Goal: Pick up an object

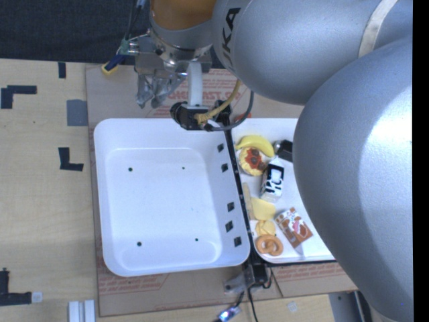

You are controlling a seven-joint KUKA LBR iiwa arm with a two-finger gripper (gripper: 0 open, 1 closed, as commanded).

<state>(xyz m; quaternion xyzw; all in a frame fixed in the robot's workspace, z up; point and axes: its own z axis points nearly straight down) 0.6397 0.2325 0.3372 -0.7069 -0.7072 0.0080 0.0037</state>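
Beyond the far rim of the left bin (107,180), near its far right corner, hangs the gripper (155,98), its grasp impossible to judge. Every object lies in the right bin (315,255), along the shared wall: banana (256,143), pretzel (271,245), snack packet (293,227). The nearest piece, the banana, lies to the gripper's right and nearer the camera, across that wall.

Arm (281,39) lettering: black letters, partly cut off, seemingly "KA".
Black-and-white packet (272,180), right bin (315,252): markings too small to read.
Cardboard (221,94) print: red, illegible.
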